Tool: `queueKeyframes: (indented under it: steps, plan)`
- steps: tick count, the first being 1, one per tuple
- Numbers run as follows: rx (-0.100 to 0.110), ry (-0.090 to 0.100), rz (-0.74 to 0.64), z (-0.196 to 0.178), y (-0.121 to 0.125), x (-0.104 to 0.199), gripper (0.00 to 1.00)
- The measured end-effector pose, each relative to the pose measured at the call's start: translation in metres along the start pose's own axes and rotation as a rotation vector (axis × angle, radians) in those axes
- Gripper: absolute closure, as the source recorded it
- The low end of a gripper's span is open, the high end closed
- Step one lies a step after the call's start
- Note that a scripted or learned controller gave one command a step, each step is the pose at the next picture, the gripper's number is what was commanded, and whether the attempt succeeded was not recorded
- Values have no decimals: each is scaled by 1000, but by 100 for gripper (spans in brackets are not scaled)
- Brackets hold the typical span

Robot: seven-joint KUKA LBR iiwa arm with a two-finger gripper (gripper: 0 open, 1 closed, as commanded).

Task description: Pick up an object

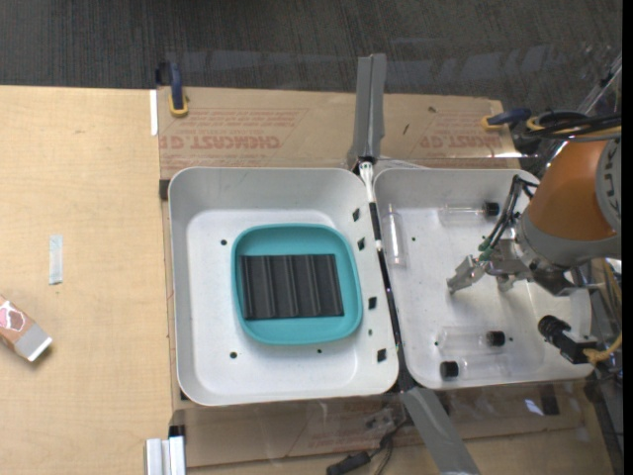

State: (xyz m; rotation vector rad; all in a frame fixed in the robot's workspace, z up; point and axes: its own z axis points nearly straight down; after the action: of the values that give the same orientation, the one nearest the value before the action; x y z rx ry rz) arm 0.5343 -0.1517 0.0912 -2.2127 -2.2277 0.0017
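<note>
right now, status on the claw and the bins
Claw low over right bin, nothing seen in it. Teal tray sits in left bin. Clear tubes lie nearby.

The left bin (pixel 193 295) is the landmark. Left of it, on the tan bench top (pixel 79 216), a small grey strip (pixel 55 260) lies well apart. Below that strip, near the edge, sits a pink-and-white packet (pixel 20 330). Behind the bin lies printed cardboard (pixel 262 132), with a blue-and-yellow clamp (pixel 175 92) at its left end.
</note>
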Motion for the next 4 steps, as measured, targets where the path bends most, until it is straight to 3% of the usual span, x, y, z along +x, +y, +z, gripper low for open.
queueKeyframes:
  steps: [1, 2, 3, 4]
  plan:
    - [-3, -1, -22, -25, 100, -47, 0]
    - [1, 9, -31, -6, 36, -64, 0]
    - [-2, 3, -29, -15, 36, -66, 100]
    - [-8, -2, -40, -3, 85, 14, 100]
